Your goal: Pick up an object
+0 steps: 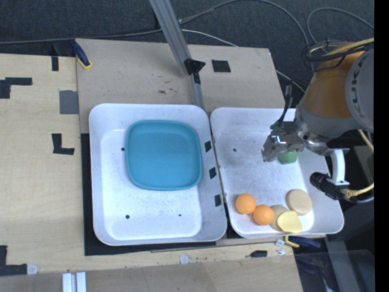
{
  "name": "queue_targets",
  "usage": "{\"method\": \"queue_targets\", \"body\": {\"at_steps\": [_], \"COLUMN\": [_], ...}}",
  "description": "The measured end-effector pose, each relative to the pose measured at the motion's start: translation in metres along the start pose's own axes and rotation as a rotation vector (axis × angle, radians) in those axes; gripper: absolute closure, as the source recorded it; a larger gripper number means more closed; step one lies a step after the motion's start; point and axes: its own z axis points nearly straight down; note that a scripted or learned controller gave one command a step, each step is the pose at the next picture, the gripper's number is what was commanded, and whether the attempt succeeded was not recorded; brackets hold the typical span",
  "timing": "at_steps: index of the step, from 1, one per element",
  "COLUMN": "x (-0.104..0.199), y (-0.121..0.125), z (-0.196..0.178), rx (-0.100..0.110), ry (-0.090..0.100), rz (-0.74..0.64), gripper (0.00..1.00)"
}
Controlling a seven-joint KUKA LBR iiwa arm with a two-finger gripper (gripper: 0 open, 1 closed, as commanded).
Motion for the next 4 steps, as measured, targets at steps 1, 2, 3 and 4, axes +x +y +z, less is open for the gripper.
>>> {"method": "queue_targets", "body": {"at_steps": [1, 2, 3, 4], "x": [0.000, 0.060, 0.107, 0.155], "y": [0.000, 0.015, 0.032, 0.046], "z": [-0.040, -0.040, -0.027, -0.036], "rx": [0.001, 0.004, 0.006, 0.004], "ry": [0.000, 0.002, 0.001, 0.001], "rz": [0.000, -0.005, -0.003, -0.004], "gripper": [1.00, 1.00, 1.00, 1.00]}}
